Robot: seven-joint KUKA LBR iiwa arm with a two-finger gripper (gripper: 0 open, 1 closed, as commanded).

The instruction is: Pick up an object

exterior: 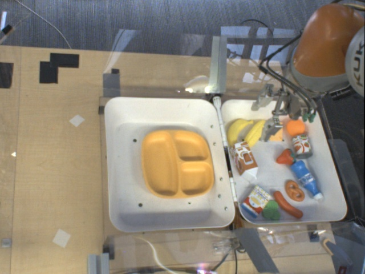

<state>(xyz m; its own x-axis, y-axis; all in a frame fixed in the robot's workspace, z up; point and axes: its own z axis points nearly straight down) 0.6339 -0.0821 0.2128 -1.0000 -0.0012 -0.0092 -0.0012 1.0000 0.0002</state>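
Camera view: the gripper hangs over the right bin's far end beside the bananas and orange, holding nothing I can see, so next it must descend onto one item.

Glossy plastic tray (matt wood bench)

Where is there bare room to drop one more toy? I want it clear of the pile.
The left bin has a bare white band all round the yellow tray, widest along the near and left sides. The right bin is crowded: bananas, carton, bottle, sausage, with the claw above its far end.
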